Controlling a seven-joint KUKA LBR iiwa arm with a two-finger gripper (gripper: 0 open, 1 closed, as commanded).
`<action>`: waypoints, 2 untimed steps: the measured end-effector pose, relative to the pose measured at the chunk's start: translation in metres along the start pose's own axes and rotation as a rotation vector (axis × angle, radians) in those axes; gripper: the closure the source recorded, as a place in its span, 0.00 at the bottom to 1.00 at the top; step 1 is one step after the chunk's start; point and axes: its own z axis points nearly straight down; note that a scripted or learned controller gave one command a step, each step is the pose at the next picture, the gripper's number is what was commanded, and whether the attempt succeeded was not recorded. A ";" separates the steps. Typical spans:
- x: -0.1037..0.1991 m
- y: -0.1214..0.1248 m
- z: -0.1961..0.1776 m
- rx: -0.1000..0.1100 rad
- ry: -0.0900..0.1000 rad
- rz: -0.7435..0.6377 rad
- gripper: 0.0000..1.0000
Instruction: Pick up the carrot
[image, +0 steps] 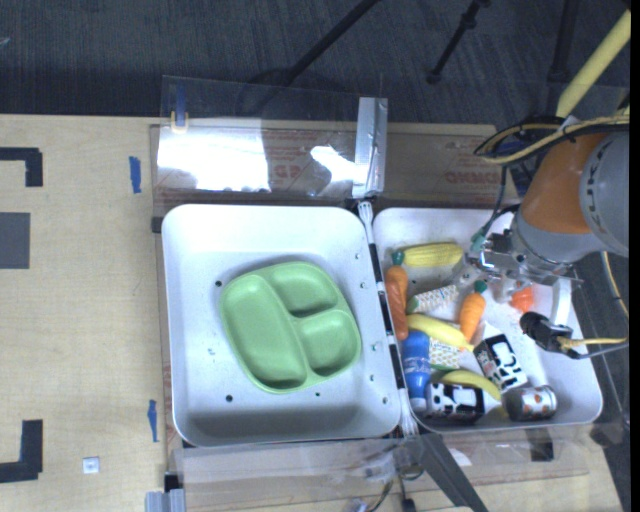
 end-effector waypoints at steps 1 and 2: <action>-0.004 -0.001 -0.007 0.002 -0.006 0.006 1.00; -0.002 -0.001 -0.007 0.003 -0.003 0.004 0.00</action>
